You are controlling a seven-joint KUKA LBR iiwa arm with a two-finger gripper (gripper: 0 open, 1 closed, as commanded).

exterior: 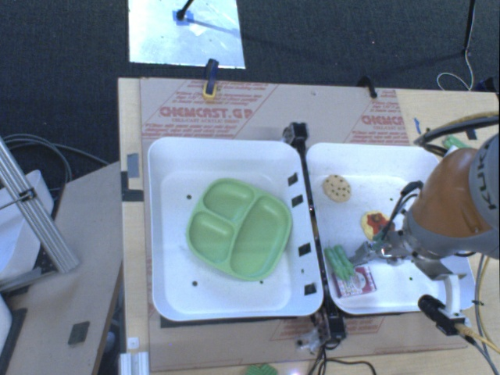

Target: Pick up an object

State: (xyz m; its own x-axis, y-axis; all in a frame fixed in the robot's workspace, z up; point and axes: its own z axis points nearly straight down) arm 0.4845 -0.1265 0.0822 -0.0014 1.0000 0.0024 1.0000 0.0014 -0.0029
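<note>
My arm (457,201) hung low over the right bin (391,166), likely to reach its clutter. The green tray (240,227) lay well off in the left bin (226,151). My gripper (366,252) sat between the green stalks (341,262) and yellow-red toy (376,224), above a card (355,281); the cookie (337,187) lay beyond. I could not tell its state.

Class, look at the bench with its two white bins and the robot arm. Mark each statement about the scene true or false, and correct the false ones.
1. The green divided plate lies in the left bin. True.
2. The cookie lies on the green plate. False: it lies in the right bin, near its far side.
3. The claw is over the right bin. True.
4. The green plate has five compartments. False: it has three.
5. A flat card with red print lies near the right bin's front edge. True.
</note>
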